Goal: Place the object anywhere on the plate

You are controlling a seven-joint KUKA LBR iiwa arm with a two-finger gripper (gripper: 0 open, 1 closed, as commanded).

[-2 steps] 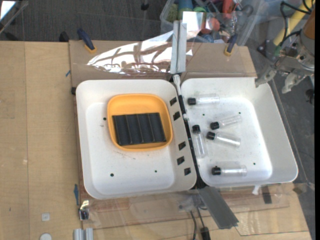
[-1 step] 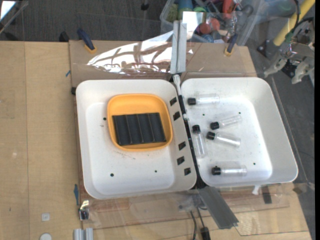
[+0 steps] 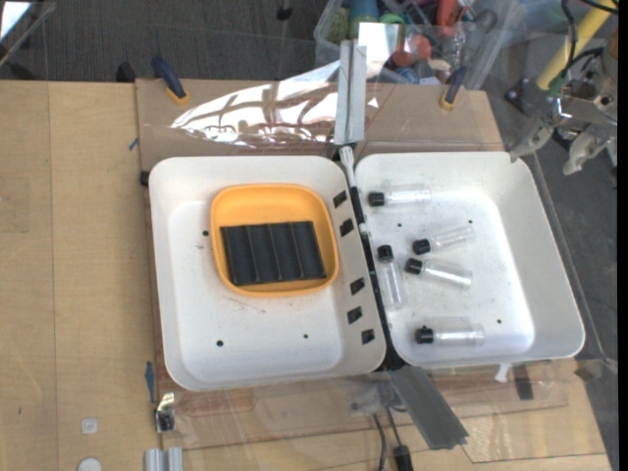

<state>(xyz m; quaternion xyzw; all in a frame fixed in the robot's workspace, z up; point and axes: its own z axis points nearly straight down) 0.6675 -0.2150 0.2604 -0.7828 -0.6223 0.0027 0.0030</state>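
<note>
An orange plate (image 3: 275, 197) sits in the left white bin (image 3: 186, 341), slightly back of its centre. A black ridged block (image 3: 272, 253) lies flat on the plate and covers most of its floor. In the right white bin (image 3: 549, 302) lie several clear tubes with black caps. One tube (image 3: 397, 196) is at the back left, and another tube (image 3: 449, 336) is near the front. A third tube (image 3: 442, 275) lies in the middle, close to two more.
A row of black clips (image 3: 355, 263) runs along the seam between the bins. A metal post (image 3: 350, 91) stands behind that seam, beside a shiny crumpled sheet (image 3: 265, 116). A clear box of coloured toys (image 3: 422, 8) sits at the back, with cables and hardware (image 3: 579, 116) at the far right.
</note>
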